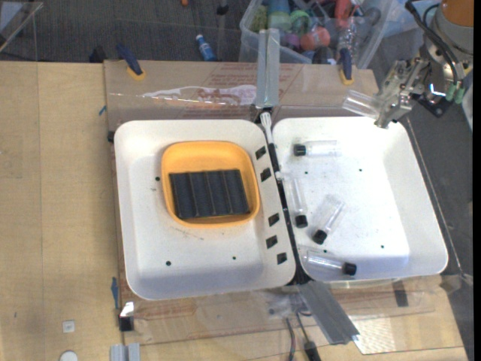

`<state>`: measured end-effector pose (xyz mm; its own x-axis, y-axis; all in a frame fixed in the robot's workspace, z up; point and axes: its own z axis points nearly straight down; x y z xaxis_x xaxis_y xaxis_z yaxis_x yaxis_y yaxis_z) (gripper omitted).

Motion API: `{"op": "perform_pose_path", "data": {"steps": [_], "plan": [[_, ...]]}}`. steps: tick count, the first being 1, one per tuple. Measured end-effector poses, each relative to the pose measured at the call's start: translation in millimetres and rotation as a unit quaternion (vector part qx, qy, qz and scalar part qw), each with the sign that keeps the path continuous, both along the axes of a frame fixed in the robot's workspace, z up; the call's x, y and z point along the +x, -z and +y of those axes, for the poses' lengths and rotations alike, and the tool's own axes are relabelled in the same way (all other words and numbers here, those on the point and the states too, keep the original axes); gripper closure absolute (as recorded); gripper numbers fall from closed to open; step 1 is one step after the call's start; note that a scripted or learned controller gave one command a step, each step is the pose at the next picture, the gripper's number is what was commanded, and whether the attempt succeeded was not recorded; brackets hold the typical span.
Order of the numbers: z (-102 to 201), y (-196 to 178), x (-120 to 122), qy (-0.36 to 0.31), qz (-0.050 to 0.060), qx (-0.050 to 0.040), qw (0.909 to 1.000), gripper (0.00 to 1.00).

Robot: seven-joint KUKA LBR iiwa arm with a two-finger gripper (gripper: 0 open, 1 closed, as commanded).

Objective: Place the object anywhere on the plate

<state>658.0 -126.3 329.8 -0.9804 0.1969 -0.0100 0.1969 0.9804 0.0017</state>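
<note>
An orange plate lies in the left bin and carries a black ridged slab. My gripper hangs over the far edge of the right bin, at the view's upper right. It is shut on one end of a clear vial, which sticks out to the left of the fingertips, well right of the plate and higher than it. Other clear vials with black caps lie in the right bin: one near the back, one in the middle and one at the front.
A raised divider with black tabs separates the two bins. A further vial lies along it. Behind the bins stand a metal post and a clear tub of coloured toys. Cables hang beside the wrist.
</note>
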Motion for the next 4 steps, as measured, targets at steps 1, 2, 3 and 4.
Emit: {"op": "perform_pose_path", "data": {"steps": [1, 2, 3, 4], "plan": [[-67.7, -107.7, -16.5, -0.176, 0.0, -0.002, 0.9844, 1.0], [-94.8, -107.3, 9.6, -0.318, 0.0, -0.0029, 0.9481, 1.0], [-94.6, -107.1, 10.2, -0.451, 0.0, -0.0039, 0.8924, 1.0], [-94.7, -106.9, 10.1, -0.567, -0.001, -0.0045, 0.8236, 1.0]]}}
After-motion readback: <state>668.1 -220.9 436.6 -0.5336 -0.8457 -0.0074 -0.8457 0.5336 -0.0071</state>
